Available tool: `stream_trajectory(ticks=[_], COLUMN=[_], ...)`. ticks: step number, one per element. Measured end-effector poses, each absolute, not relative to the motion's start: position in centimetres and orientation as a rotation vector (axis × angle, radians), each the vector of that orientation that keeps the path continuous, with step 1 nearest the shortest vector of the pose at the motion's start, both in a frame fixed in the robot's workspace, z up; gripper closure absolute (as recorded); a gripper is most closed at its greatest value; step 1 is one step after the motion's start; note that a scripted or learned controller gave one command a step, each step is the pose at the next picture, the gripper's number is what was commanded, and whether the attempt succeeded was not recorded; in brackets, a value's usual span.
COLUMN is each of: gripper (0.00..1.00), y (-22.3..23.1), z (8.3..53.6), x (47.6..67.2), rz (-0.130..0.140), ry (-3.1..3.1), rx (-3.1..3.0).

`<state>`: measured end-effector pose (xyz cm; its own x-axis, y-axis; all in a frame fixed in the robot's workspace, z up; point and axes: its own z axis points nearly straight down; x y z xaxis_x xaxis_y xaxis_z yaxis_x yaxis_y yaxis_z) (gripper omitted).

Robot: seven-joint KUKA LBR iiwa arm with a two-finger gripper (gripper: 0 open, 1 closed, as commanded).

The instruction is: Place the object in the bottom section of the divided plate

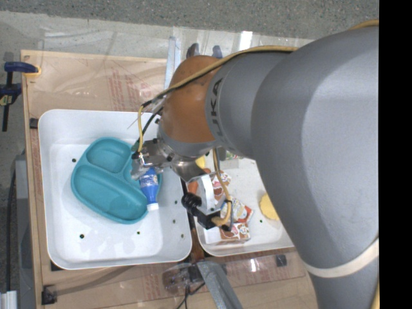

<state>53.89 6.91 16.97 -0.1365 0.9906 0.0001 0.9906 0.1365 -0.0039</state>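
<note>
The end effector [145, 166] hangs at the blue plate's [106, 188] right edge in the left bin [96, 250], pinching a blue-and-white tube [149, 188], which points downward beside the rim.

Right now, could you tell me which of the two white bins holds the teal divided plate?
The left bin holds the teal divided plate. The right bin holds a yellow item and printed packets instead.
</note>
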Motion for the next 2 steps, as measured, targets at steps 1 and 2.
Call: stream_trajectory(ticks=[1, 2], gripper=[1.00, 0.00], y=[12.25, 12.15], z=[18.33, 18.34], x=[49.81, 49.84], rz=[0.001, 0.001], ry=[-2.676, -2.676], rx=[-1.641, -1.644])
